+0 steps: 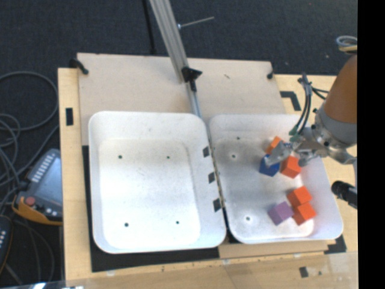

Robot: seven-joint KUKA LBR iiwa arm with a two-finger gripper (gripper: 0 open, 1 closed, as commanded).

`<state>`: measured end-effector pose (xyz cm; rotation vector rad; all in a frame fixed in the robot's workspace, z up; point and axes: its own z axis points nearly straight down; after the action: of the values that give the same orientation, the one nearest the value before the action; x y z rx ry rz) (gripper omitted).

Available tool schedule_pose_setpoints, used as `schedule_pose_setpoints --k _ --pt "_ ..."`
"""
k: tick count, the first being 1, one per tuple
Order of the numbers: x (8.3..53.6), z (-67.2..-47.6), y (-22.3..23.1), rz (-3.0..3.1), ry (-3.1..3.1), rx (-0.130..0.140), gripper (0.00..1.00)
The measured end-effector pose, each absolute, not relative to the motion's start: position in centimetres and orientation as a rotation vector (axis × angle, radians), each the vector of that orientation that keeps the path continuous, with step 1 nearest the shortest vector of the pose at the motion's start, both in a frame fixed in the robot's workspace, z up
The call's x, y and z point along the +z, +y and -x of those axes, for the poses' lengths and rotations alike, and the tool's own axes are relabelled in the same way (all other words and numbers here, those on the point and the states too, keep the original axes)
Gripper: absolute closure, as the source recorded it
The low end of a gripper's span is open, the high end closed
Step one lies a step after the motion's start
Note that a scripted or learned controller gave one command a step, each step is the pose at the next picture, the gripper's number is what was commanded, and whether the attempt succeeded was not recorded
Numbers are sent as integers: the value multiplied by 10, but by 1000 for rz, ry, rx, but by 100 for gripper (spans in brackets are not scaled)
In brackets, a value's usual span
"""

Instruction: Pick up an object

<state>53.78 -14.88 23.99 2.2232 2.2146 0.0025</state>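
Several small blocks lie in the right bin (240,131). A blue block (268,167) and an orange block (291,168) sit side by side near the bin's middle right, with a smaller orange block (275,143) just behind them. My gripper (287,153) hangs low right over this cluster, between the blue and the orange block, and partly covers them. Nearer the front right corner lie a purple block (280,212) and two more orange blocks (299,195) (305,212), packed close together.
The left bin (150,179) stands beside the right one, the two sharing a middle wall. A slanted metal rail (171,32) rises behind the bins. Cables and a pendant (42,185) lie off the bench at the left.
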Motion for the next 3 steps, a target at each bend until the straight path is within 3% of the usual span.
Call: schedule_pose_setpoints --k 1,2,3 --pt "326 -563 -127 -2209 2221 10 0" --pt "174 -559 -181 -2227 2221 -8 0" --pt "113 -630 -193 -2220 2218 -1 0"
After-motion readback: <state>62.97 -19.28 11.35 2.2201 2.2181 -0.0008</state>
